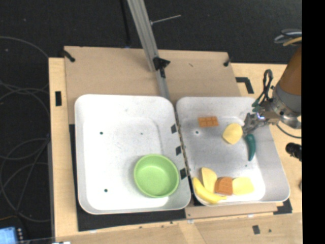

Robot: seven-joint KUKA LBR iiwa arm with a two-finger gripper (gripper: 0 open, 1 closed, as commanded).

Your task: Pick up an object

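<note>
Two shallow white bins side by side on the bench [127, 72]. In the left bin [111, 121], a green bowl [156, 175] sitting upright toward 5 o'clock, near the shared rim. In the right bin [213, 151], an orange-brown cracker [207, 121] toward 11 o'clock, a pale yellow rounded piece [232, 133] toward 2 o'clock, a teal pepper-shaped item [251, 146] just beside it at its 4 o'clock. Along the right bin's 6 o'clock edge — a cluster of yellow pieces [208, 187] touching a brown block [224, 186]. Reaching in from 3 o'clock, the grey arm with its orange band; the hand [250, 123] low over the right bin's 2 o'clock corner, just beside the pale yellow piece and above the teal item. Grip state of the hand — cannot tell; too small and dark to make out.
</note>
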